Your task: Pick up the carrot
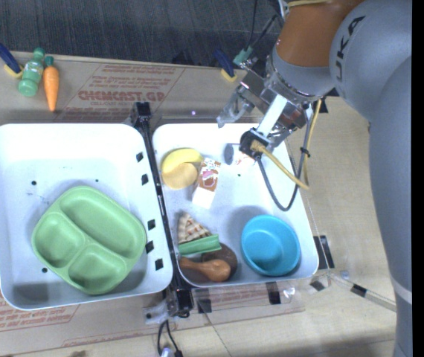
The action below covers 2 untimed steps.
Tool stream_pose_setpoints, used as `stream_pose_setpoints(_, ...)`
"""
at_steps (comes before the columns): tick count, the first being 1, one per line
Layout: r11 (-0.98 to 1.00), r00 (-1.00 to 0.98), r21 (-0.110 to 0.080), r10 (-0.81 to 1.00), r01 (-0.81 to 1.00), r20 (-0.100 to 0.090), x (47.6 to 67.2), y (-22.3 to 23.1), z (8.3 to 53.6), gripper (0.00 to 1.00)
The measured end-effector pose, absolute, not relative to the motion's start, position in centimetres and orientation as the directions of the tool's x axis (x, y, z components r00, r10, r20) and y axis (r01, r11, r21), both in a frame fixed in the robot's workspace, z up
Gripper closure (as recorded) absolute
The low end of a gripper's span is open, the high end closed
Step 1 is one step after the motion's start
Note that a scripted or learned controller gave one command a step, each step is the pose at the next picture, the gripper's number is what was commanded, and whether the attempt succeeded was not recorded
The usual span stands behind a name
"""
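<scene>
My gripper (230,136) hung over the right bin's (301,199) far edge.
The carrot (50,85) lay outside, far left (whether I was clenched, I cannot tell).

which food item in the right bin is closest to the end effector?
The small red-and-white packet, lying just left of and below the end effector. The yellow lemon lies further left; the waffle and drumstick lie at the bin's near edge.
</scene>
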State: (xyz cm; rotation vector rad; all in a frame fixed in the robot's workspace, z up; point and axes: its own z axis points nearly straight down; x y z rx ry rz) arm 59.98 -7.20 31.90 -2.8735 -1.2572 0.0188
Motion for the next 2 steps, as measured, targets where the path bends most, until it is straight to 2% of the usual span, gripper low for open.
stream_pose_setpoints(1,-0.448,0.448,-0.002,0.894,0.894,-0.006,61.1,-11.9,33.2,0.00)
stream_pose_setpoints(2,-0.470,0.470,0.005,0.883,0.883,0.001,61.9,-6.2,51.9,0.00)
